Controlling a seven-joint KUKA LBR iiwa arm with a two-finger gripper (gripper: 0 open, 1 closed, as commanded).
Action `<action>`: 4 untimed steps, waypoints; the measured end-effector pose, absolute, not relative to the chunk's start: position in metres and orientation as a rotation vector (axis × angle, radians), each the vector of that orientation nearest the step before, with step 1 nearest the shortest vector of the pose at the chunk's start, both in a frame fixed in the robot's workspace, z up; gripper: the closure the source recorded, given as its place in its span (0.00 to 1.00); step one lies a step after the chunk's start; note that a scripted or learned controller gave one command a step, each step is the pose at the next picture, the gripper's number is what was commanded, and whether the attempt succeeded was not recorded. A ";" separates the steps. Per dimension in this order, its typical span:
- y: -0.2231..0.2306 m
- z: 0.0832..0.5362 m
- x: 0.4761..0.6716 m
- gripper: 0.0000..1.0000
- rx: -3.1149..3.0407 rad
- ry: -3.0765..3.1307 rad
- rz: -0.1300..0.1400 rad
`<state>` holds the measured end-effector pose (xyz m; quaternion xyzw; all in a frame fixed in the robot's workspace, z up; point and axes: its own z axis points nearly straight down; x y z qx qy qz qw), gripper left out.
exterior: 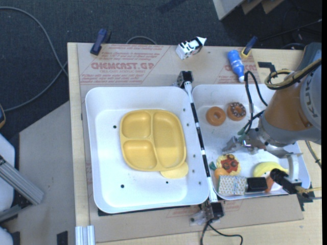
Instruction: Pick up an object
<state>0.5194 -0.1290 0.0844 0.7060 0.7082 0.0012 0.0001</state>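
Note:
The right bin (204, 97) holds several toy foods. An orange doughnut (216, 116) and a brown sprinkled doughnut (236, 111) lie at its far side. Near the front lie a yellow piece with red spots (228, 163), a checkered cracker (232, 185), a black block (257, 184) and a yellow banana (265, 168). My gripper (236, 142) hangs in the middle of this bin, below the doughnuts and just above the spotted yellow piece. Its fingers stand open with nothing between them.
The left bin (102, 106) holds a yellow divided plate (153, 139) with a yellow disc (174, 173) at its front edge. On the bench behind the bins lie a blue clamp (99, 41), a black-and-white toy (190, 47) and a blue bottle (236, 64). Black cables (250, 88) hang by the arm.

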 end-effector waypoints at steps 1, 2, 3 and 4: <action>-0.091 0.085 0.603 0.00 2.220 2.223 0.002; -0.108 0.085 0.667 0.00 2.219 2.223 0.000; -0.097 0.085 0.663 0.00 2.220 2.223 -0.002; -0.097 0.095 0.664 1.00 2.218 2.222 -0.002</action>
